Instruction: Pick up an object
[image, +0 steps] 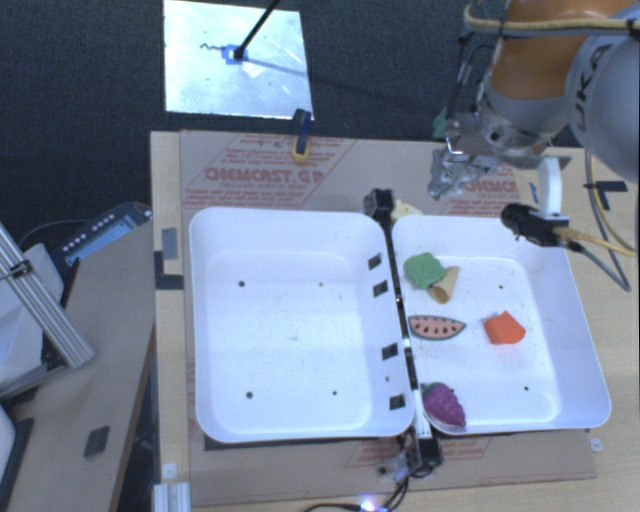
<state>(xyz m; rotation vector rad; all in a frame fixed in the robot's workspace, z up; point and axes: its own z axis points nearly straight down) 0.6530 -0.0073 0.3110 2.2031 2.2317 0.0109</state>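
Gripper (452, 178) is being held above the bench beyond the far edge of the right bin (560, 330); whether wide or narrow cannot be told. Four toys are being kept in that bin: green ice-cream cone (430, 273), watermelon slice (436, 327), orange block (505, 328), purple grapes (443, 404) at the near left corner. Left bin (290, 330) is lying alongside.
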